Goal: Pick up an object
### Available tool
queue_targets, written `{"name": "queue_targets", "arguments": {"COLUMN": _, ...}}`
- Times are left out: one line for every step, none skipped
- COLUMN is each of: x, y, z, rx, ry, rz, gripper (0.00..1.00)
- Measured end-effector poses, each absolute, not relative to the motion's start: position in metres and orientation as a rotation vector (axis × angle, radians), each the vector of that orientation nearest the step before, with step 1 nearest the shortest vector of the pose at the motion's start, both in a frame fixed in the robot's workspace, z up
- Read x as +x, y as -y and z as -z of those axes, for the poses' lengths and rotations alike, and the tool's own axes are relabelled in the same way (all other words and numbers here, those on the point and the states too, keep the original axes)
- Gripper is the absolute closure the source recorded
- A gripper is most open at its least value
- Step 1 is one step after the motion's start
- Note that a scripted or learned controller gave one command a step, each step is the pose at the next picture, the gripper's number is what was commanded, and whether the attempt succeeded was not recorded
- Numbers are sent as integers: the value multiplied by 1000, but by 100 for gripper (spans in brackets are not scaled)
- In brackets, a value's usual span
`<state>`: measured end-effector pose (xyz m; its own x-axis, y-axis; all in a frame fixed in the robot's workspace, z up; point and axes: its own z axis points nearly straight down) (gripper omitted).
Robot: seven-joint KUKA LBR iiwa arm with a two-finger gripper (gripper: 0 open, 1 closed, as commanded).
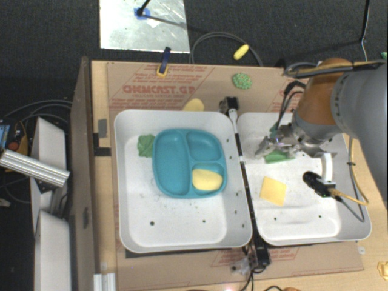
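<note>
In the right bin (357, 223), at the lower right of the frame, a flat yellow square (273, 191) lies near the middle. Just beyond it, a small, flat green piece (279, 159) rests on the white floor. The gripper (277, 150) hangs at its far edge, jaws spread and clasping nothing.

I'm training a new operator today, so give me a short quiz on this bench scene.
1. True or false: the yellow lump lies in a compartment of the teal plate.
2. Which bin holds the yellow square? A) left B) right
3. Fill in: the item just below the end effector is coloured ____.
Key: 1 true; 2 B, the right bin; 3 green.
</note>
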<state>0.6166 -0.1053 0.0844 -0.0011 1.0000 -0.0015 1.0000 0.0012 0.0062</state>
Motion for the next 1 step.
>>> {"name": "queue_targets", "arguments": {"x": 619, "y": 106, "z": -100, "rx": 2210, "ry": -2213, "rz": -14, "gripper": 100}}
